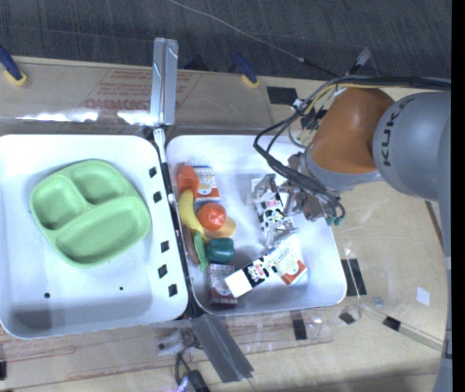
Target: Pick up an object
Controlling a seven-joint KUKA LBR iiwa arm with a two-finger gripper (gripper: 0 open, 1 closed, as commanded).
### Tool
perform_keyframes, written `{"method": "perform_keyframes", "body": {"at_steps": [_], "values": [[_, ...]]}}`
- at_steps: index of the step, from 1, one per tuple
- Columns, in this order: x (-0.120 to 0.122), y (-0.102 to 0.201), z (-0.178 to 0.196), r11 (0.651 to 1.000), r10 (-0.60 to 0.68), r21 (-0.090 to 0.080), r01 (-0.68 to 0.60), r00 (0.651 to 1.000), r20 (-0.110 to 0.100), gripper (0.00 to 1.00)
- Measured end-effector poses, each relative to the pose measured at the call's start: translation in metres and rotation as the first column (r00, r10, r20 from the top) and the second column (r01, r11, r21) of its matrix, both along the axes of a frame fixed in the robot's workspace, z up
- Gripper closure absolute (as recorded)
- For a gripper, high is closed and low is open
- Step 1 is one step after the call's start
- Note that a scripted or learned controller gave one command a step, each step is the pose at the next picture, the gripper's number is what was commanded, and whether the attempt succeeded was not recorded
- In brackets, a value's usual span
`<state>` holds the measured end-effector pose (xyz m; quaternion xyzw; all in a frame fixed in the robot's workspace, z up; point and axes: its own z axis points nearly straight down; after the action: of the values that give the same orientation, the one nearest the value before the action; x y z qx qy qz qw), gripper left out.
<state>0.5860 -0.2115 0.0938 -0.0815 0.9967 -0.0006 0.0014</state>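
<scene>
Your hand [285, 207] sits low in the right bin [326, 272], can't tell its grip, and the milk carton [269, 269] lies just below it, long axis slanting up-right.

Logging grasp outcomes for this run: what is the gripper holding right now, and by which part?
It cannot be told. The gripper is low in the right bin, above a small black-and-white carton, but no hold on it shows.
</scene>
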Motion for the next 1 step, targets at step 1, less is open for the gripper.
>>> {"method": "perform_keyframes", "body": {"at_steps": [1], "values": [[0.0048,0.0706,-0.0021,0.989,0.148,0.004,-0.148,0.989,-0.004,0.0]]}}
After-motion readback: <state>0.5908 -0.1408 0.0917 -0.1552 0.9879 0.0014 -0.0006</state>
